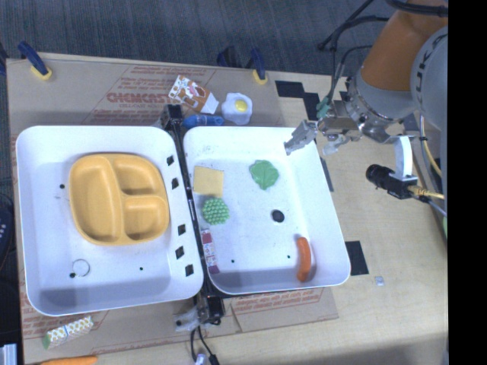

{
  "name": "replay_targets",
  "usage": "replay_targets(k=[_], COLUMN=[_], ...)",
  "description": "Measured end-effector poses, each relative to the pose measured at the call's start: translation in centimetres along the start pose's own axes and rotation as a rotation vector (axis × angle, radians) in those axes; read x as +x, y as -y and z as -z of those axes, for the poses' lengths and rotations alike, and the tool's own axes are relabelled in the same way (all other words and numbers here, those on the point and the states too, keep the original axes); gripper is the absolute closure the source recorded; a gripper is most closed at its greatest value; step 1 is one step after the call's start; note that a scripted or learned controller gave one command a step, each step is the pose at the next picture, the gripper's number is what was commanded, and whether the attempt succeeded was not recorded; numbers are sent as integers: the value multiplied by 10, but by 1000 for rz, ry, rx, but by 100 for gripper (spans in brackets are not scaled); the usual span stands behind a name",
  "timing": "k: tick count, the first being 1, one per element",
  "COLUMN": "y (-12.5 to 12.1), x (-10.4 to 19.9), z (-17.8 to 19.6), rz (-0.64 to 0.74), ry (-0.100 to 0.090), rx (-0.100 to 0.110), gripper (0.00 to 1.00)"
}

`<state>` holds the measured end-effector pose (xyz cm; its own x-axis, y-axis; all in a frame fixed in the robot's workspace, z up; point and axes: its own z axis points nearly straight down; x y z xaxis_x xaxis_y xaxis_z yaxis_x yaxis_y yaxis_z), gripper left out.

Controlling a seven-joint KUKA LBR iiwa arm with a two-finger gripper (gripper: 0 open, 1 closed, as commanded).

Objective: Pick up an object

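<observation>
Plastic food toys dot the glossy right white bin (327, 226): a flat yellow cheese square (208, 181), a knobbly green ball (215, 211), a crinkled green leaf (264, 174), a smooth orange sausage (304, 258). At the bin's one-o'clock corner hovers the metal gripper (298, 141), holding nothing; the leaf lies toward its seven o'clock, apart.

yellow tray (118, 198), green ball (215, 211), orange sausage (304, 258)

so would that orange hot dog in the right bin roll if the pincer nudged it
Probably: the hot dog looks long and rounded, so a sideways push may roll it. It lies close to the right bin's wall, which could stop it. Likely light toy food.
</observation>
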<state>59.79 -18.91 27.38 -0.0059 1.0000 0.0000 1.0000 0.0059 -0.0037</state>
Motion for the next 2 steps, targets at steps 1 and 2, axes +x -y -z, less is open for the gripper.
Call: replay_targets(k=[1, 2], y=[-42, -44], x=[13, 13], z=[-168, -155], rz=[147, 151], ry=[-2, -1], rx=[3, 0], gripper=[0, 100])
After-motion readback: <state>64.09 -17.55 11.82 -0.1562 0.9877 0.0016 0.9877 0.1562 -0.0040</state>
